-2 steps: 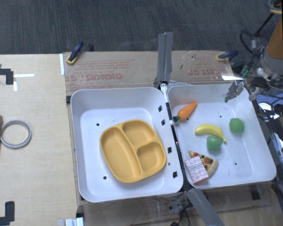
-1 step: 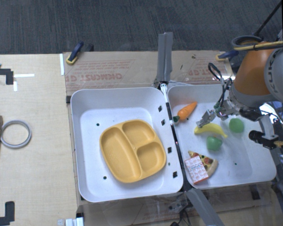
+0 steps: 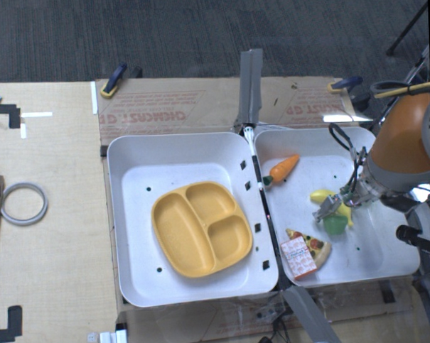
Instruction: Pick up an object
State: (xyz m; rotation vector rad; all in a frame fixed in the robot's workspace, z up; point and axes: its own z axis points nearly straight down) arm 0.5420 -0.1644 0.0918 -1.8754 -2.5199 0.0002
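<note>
Tool point(image 3: 329, 212): low in the right bin point(image 3: 390, 266), grip state unclear.
Green toy point(image 3: 336, 224): light, smooth, slippery; pinch its middle.

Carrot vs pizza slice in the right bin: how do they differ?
The carrot is orange with a green end and elongated; the pizza slice is a flat wedge with a red and white label. The carrot lies near the bin's far left corner, the pizza slice near its front left. The gripper is between them, closer to the green and yellow toys. Both lie in the right bin.
</note>
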